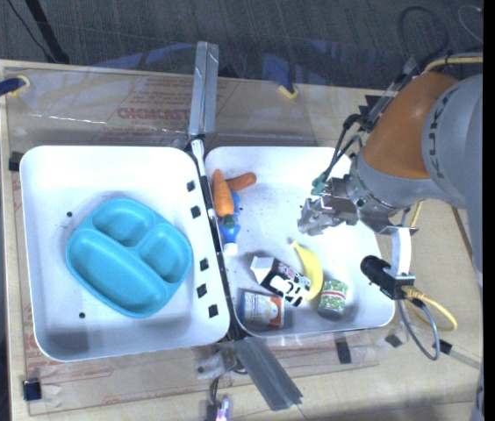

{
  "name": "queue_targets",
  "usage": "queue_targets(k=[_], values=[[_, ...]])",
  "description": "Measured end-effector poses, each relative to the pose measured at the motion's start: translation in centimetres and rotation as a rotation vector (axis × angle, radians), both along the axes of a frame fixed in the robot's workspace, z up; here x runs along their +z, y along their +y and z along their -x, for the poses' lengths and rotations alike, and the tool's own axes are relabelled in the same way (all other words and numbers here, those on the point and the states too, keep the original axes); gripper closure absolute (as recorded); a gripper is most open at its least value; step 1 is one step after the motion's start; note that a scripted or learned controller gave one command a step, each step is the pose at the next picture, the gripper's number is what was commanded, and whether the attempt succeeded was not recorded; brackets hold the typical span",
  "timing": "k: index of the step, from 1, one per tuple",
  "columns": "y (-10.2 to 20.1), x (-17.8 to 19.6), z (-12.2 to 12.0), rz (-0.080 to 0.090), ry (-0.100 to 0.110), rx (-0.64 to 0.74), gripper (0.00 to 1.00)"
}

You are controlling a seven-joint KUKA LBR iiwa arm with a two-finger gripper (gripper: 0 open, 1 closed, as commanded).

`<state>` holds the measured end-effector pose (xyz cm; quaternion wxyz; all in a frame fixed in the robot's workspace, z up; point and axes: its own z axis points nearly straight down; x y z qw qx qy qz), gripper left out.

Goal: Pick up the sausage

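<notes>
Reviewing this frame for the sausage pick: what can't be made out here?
- Gripper, camera view: small and blurred above the right bin, so its grip state is unclear.
- Sausage: its left end is hidden behind the carrot.
- Can: label too small to read.
- Arm: cut off by the right edge.

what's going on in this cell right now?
A grey KUKA arm with an orange band reaches in over the right white bin, its gripper hovering above bare bin floor. The reddish-brown sausage lies untouched near the bin's far left corner, beside an orange carrot. A yellow banana and small packages sit near the front. The left white bin holds a blue divided tray.
</notes>
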<state>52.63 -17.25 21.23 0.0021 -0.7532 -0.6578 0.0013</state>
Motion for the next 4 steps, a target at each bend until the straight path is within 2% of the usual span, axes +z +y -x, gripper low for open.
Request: queue_targets(k=[1, 2, 3, 4], values=[[-1.0, -1.6, 5.0, 0.001, -0.001, -0.024, 1.00], [-3.0, 0.3, 4.9, 0.001, -0.003, 0.113, 1.00], [2.6, -1.7, -0.9, 0.001, -0.003, 0.055, 1.00], [2.6, -0.7, -1.0, 0.001, -0.002, 0.061, 1.00]])
